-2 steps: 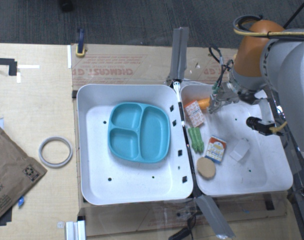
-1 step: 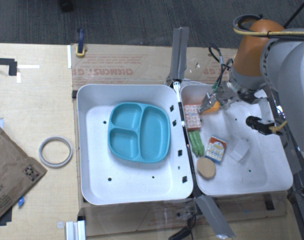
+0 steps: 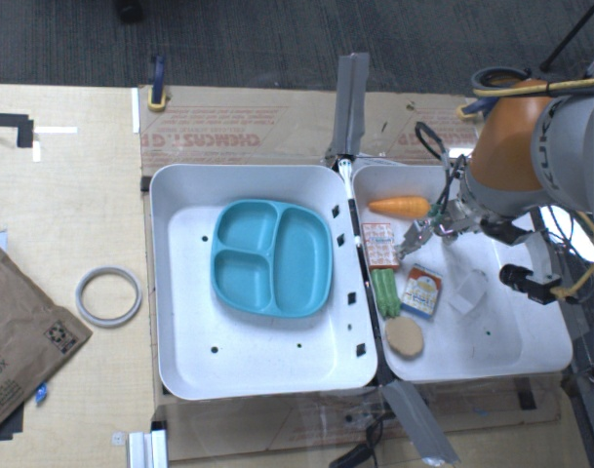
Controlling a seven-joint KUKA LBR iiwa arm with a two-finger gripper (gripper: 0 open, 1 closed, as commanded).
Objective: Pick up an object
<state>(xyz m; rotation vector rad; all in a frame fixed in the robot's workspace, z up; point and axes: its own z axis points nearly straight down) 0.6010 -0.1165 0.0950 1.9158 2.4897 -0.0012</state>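
**Pincer low over the right bin, among small items**

We see the counter (image 3: 62, 203) carrying two shallow white bins side by side. The left bin (image 3: 179, 359) holds a teal divided plate (image 3: 273, 258) lying flat near its middle. The right bin (image 3: 511, 349) holds the small things along its left side. The grey arm (image 3: 560, 154), with its orange band (image 3: 506, 144), reaches in from the right and bends down over the right bin's upper part.

The pincer (image 3: 418, 234) points toward the bin's left side, just below an orange carrot (image 3: 399, 206) and just right of a red and white packet (image 3: 378, 243). We cannot tell whether it is released or clenched, and we see nothing gripped in it.

Below the packet lies a green, stick-like item (image 3: 384, 292), and just beside it a small carton with a blue edge (image 3: 421, 292). A round tan piece (image 3: 405, 337) sits under those two. A crumpled clear wrapper (image 3: 467, 291) lies nearer the bin's middle.

On the counter, left of the bins, we see a brown paper bag (image 3: 19, 334) and a roll of tape (image 3: 108, 294).
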